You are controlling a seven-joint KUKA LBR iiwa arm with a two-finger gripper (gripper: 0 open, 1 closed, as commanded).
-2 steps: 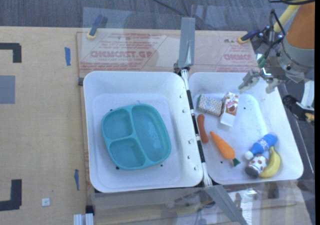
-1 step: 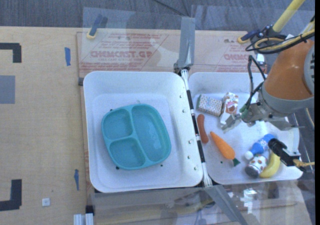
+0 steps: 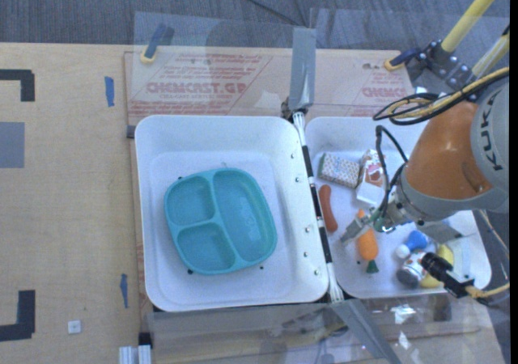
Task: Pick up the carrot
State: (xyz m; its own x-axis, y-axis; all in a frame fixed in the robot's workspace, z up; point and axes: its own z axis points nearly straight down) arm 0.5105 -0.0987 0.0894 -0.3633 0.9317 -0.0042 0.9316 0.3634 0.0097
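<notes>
in the camera view, you see the carrot (image 3: pixel 368 246) lying on the floor of the right bin (image 3: pixel 348 283), well right of the teal divided plate (image 3: pixel 220 220) in the left bin (image 3: pixel 154 192). the gripper (image 3: pixel 362 227) hangs just above and left of the carrot, fingers apart with nothing between them, one tip close to the orange body. you can judge the pick as not yet made: closing and lifting are left. the carrot's long axis runs roughly up-down in view, green top toward the near edge, away from the plate's level.
</notes>
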